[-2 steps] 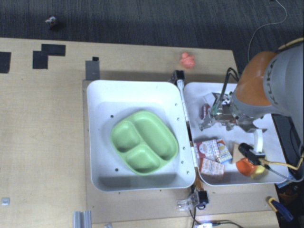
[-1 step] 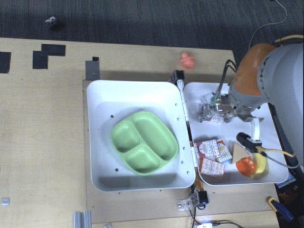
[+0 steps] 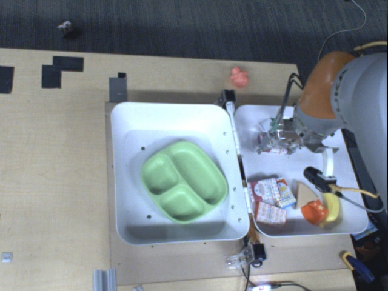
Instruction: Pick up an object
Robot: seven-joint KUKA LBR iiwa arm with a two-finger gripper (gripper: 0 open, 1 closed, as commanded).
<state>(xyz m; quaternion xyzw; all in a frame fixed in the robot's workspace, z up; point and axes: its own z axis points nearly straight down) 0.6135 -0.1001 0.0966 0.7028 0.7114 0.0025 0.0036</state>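
Observation:
My gripper (image 3: 273,141) hangs low over the far part of the right bin (image 3: 251,123), on the grey arm with its orange band (image 3: 318,90) coming in from the right. Near that bin's front lie two colourful snack packets (image 3: 273,193) (image 3: 270,213), a tan block (image 3: 305,194), an orange-red object (image 3: 313,212) and a yellow banana (image 3: 332,208). All of these lie in front of the gripper, apart from it. I cannot make out anything between the fingers.
The left bin (image 3: 127,132) holds a green divided plate (image 3: 183,180). A small pink object (image 3: 239,76) lies on the bench behind the bins. A ridge (image 3: 236,156) separates the two bins.

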